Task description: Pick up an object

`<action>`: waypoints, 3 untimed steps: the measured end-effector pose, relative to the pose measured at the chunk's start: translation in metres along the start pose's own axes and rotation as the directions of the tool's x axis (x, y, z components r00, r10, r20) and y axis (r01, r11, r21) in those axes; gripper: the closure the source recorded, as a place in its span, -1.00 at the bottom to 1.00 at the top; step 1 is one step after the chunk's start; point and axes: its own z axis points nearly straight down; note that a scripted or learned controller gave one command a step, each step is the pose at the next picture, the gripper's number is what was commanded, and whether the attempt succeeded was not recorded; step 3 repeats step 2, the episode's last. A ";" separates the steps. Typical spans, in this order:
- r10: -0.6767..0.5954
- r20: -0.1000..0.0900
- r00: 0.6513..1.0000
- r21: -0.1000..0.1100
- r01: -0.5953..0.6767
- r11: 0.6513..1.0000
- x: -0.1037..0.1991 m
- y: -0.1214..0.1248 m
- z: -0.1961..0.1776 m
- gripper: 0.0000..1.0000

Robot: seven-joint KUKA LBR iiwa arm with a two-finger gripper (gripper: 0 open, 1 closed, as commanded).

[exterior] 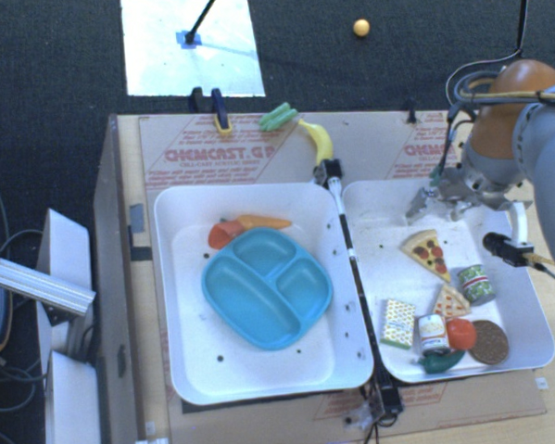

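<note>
A dark carpeted floor surrounds the surface (255,143), which carries two white bins side by side; the left bin (192,360) holds a blue divided plate (265,287) and a carrot (264,223); the right bin (534,338) holds pizza slices (428,252), cans and a cookie (489,342) — the jaws (441,201) hover over its upper part, whether apart or together I cannot tell.

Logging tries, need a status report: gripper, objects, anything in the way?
Gripper above right bin's far end, nothing between fingers. Pizza slice nearest, untouched. Nothing blocking it.
</note>
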 end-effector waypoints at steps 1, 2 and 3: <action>-0.001 -0.002 1.000 0.002 0.001 1.000 0.052 -0.044 0.000 -1.00; 0.002 -0.001 1.000 0.002 -0.002 1.000 0.059 -0.061 0.000 -1.00; 0.002 -0.001 1.000 0.002 -0.002 1.000 0.059 -0.061 0.000 -1.00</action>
